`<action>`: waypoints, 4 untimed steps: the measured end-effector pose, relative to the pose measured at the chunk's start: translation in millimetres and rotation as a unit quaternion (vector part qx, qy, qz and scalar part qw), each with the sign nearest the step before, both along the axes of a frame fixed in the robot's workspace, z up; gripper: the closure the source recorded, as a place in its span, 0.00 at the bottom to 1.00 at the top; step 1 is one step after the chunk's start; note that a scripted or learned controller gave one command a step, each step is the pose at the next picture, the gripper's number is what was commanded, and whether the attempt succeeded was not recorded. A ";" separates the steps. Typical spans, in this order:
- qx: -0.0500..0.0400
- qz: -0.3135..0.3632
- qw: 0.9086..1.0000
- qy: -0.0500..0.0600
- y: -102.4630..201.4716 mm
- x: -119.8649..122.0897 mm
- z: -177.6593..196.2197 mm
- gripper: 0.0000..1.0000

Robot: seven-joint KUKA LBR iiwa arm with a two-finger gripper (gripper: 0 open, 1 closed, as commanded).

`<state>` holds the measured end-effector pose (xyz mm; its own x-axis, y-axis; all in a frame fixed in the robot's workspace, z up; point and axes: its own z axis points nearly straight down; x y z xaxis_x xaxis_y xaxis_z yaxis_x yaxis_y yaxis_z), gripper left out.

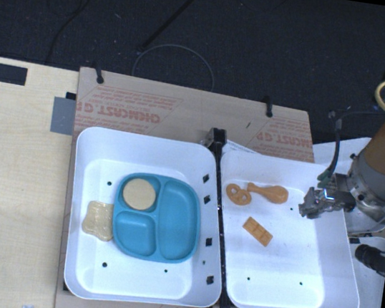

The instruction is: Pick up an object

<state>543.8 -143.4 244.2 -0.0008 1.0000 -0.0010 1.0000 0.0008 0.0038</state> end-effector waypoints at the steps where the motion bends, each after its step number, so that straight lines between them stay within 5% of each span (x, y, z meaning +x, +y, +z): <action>1: 0.001 0.000 1.000 0.003 -0.7 -0.1 2.2 1.00; 4: 0.002 0.002 1.000 0.004 143.7 -15.8 -1.6 1.00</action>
